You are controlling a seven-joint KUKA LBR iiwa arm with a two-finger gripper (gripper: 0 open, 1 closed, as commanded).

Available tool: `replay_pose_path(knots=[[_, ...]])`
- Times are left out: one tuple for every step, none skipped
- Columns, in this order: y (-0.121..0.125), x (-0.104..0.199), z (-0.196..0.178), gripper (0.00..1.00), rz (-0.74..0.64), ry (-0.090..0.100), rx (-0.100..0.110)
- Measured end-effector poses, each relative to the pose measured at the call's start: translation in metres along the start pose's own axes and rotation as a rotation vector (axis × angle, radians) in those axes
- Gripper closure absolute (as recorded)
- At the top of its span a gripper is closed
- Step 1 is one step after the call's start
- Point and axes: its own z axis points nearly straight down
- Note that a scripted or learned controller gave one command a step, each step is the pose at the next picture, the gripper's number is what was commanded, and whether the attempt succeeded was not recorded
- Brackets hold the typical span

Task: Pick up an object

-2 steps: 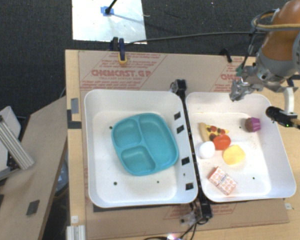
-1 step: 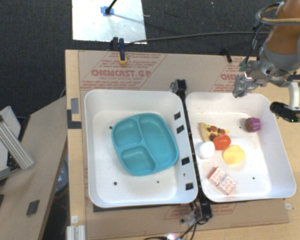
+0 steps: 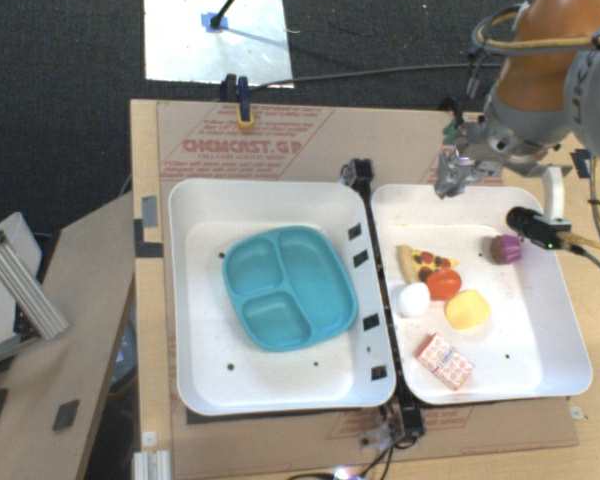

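While the gripper [image 3: 452, 180] hangs above the right bin's [image 3: 560, 368] far edge, holding nothing, whether it is spread or pressed together I cannot tell. That bin holds six objects: one pizza slice [image 3: 425, 261], one tomato [image 3: 443, 284], one white egg [image 3: 414, 299], one yellow lemon [image 3: 467, 310], one patterned box [image 3: 445, 360], one purple piece [image 3: 506, 249]. The left bin [image 3: 195, 268] holds one teal divided tray [image 3: 288, 287].

teal tray [image 3: 290, 288], white bins [image 3: 195, 268], perhaps purple ball [image 3: 506, 249]
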Motion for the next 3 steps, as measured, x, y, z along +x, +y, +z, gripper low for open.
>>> replay_pose_path(knots=[[-0.011, 0.053, 0.014, 1.00, 0.000, 0.000, 0.002], [-0.023, 0.113, 0.009, 1.00, -0.001, 0.000, 0.002], [-0.047, 0.167, 0.021, 1.00, 0.000, 0.000, 0.005]])
